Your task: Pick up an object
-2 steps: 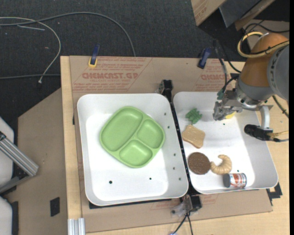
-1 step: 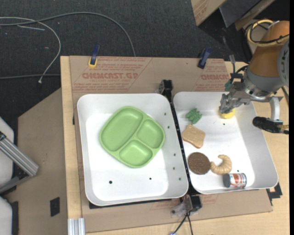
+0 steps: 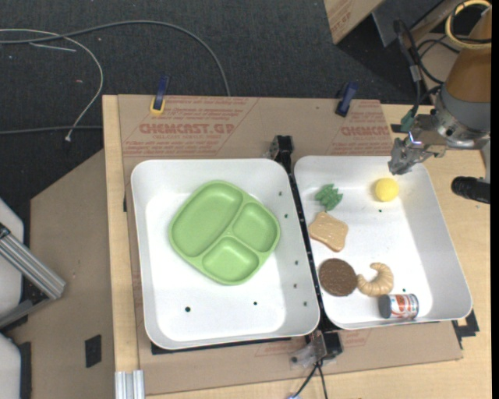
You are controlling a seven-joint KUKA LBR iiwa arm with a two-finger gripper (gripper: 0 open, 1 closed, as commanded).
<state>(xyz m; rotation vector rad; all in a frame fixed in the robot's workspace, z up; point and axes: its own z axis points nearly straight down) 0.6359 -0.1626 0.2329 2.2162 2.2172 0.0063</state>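
The worktop (image 3: 70, 234) under me is pale wood, topped by a sheet of brown board (image 3: 249, 125) held down at its far edge by two blue clamps (image 3: 160, 95). Beyond it lies dark carpet (image 3: 234, 47) with thin grey cables (image 3: 93, 54) trailing across it, and a cardboard box (image 3: 351, 17) is cut off at the top of the view. Red lettering on the board reads "CHEMCAST GP" near the left clamp; the same print repeats near the right one but is too faint to read fully.

Two white bins sit side by side, touching. The left bin (image 3: 156, 312) holds a green divided plate (image 3: 224, 231). The right bin (image 3: 448, 257) holds a yellow ball (image 3: 385, 189), a green leafy piece (image 3: 329, 196), a slice of toast (image 3: 328, 231), a brown round patty (image 3: 337, 277), a croissant (image 3: 377, 280) and a small can (image 3: 400, 305) lying on its side, its label too small to read.

My fingers (image 3: 402, 161) hang over the far corner of the right bin, just beside the yellow ball and not touching it. They grasp nothing that I can see, but whether they are spread or closed I cannot tell; they blur together. My arm (image 3: 468, 93) is cut off at the right edge.
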